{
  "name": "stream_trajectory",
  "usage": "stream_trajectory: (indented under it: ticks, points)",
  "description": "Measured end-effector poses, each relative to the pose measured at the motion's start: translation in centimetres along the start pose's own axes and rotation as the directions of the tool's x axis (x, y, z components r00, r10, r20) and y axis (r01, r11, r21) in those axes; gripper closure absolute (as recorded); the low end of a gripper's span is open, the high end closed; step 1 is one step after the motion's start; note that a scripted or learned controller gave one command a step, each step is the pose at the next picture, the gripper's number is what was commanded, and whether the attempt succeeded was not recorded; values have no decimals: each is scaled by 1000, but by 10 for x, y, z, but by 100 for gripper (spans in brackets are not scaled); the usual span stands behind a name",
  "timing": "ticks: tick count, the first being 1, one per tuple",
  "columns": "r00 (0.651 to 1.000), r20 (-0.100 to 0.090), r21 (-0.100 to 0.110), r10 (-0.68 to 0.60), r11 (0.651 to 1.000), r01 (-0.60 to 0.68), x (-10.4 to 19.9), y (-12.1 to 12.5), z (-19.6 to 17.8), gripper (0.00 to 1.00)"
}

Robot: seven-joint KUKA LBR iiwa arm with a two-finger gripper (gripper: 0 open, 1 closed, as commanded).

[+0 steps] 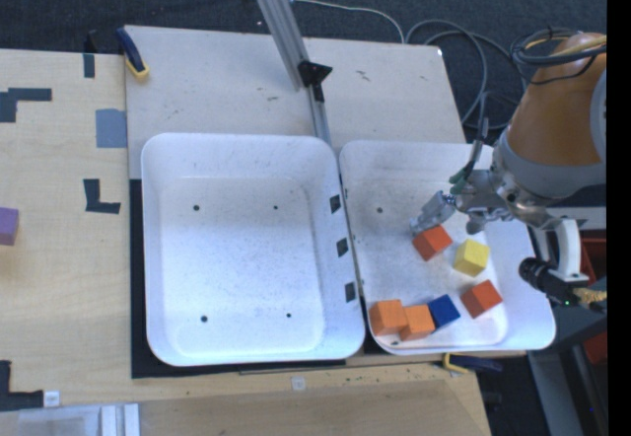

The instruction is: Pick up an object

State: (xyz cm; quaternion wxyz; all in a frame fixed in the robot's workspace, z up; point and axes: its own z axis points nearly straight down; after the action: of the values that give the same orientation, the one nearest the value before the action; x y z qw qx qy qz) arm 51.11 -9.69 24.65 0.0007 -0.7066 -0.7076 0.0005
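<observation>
- Bench: two shallow white plastic bins sit side by side, the left bin (177, 256) and the right bin (394, 178), their inner walls touching along the centre.
- Arm: the grey KUKA arm with an orange band (557, 104) enters from 3 o'clock and reaches over the right bin.
- Gripper: the two-finger gripper (449, 217) sits low over the middle of the right bin. Whether its fingers are spread or closed cannot be told from this angle; nothing can be made out between them.
- Task objects, all in the right bin:
- An orange-red block (432, 243) lies just at 7 o'clock of the gripper, very close to it; contact cannot be confirmed.
- A small yellow cube (472, 256) lies just beside that block, at its 4 o'clock.
- A second red-orange cube (481, 298) lies at 6 o'clock of the yellow cube, near the bin's lower wall.
- A blue cube (444, 310) rests at 8 o'clock of that one, touching a pair of orange blocks (402, 317) set against the lower left corner.
- Surroundings: a silver metal rail (281, 15) slants down from 12 o'clock to the junction of the bins. A small purple block (8, 225) lies on the wooden bench at 9 o'clock, well apart from both bins.
</observation>
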Motion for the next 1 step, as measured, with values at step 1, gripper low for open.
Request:
stream_trajectory:
  ticks: [1]
  points:
    - [1000, 1, 7, 4, 1000, -4, -55, 9, 116, 0]
